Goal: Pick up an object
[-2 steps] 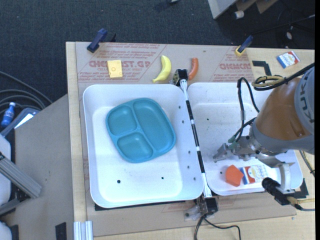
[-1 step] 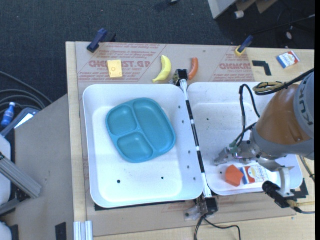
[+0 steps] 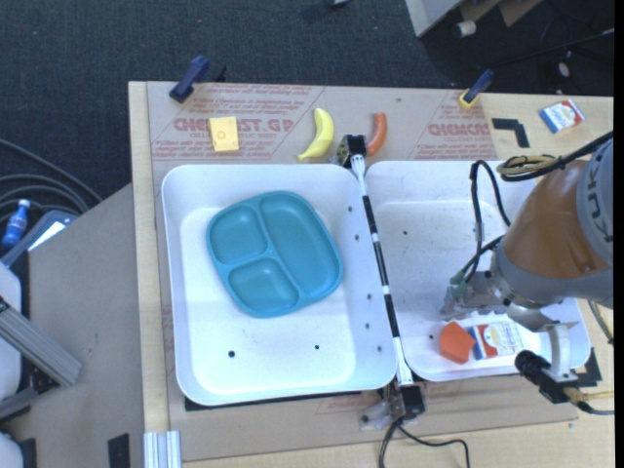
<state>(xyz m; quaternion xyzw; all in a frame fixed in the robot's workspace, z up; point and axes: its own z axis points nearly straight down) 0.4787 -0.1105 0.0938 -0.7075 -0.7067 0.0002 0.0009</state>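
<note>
In the right bin point(image 3: 419, 222), near its front edge, lies a small orange object point(image 3: 454, 342). A flat white carton with red and blue print point(image 3: 499, 339) rests against its right side. My gripper point(image 3: 466, 297) hangs low over the bin floor, just above and behind these two things. The grey arm with its orange band point(image 3: 551, 232) reaches in from the right and covers the bin's right part. I see nothing held in the gripper.
A blue divided plate point(image 3: 274, 253) lies in the left bin point(image 3: 195, 339). On the board behind the bins sit a yellow banana point(image 3: 317, 135), an orange stick-shaped toy point(image 3: 376, 133) and a yellow block point(image 3: 224, 135). A black-and-white bar point(image 3: 375, 252) separates the bins.
</note>
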